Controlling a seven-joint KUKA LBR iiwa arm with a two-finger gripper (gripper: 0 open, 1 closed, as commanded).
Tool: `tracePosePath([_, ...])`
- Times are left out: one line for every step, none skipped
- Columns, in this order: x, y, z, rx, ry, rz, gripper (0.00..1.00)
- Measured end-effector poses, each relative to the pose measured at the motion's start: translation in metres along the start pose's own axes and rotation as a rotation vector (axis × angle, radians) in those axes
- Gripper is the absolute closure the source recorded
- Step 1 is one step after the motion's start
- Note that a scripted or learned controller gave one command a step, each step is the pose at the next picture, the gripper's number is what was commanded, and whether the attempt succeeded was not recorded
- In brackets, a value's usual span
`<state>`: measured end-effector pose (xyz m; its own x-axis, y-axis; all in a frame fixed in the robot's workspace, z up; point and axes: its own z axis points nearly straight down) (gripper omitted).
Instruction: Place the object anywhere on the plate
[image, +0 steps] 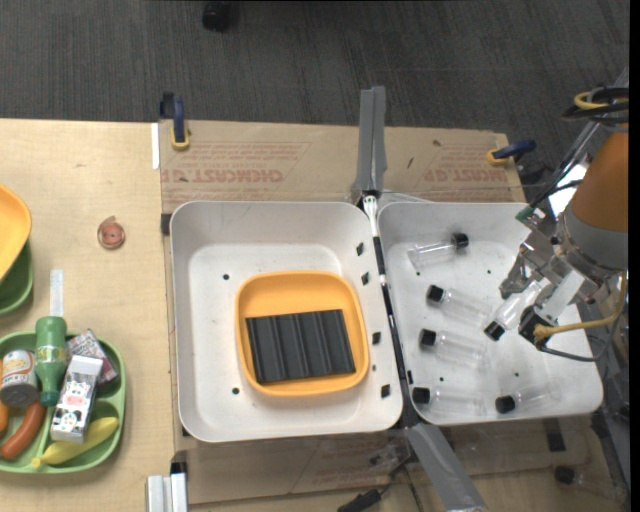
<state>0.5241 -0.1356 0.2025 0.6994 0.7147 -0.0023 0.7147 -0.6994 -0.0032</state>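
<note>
Pincer (527, 300) hangs over the right side of the right bin (590, 395), and a clear vial with a black cap (505, 318) sits pinched between its fingers, tilted, cap end lowest, above the bin floor. Below and left of it, more clear black-capped vials (445, 296) lie scattered across that bin, one up near the back wall, others toward the front edge. Over in the left bin (200, 300), the orange plate (300, 335) sits in the middle, carrying a dark ribbed insert (300, 345). Out on the wooden bench (80, 180), a green tray (110, 430) holds toy food and a small green bottle (50, 350), with an orange dish (12, 235) at the left edge. Cardboard (300, 165) lies under the bins; dark carpet (300, 50) beyond.
</note>
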Motion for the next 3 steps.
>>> tracePosePath([0.013, 0.085, 0.002, -0.001, -0.002, -0.228, 1.0])
tracePosePath([0.05, 0.129, -0.053, -0.004, -0.001, -0.507, 1.0])
tracePosePath([0.042, 0.148, -0.071, -0.005, -0.001, -0.786, 1.0])
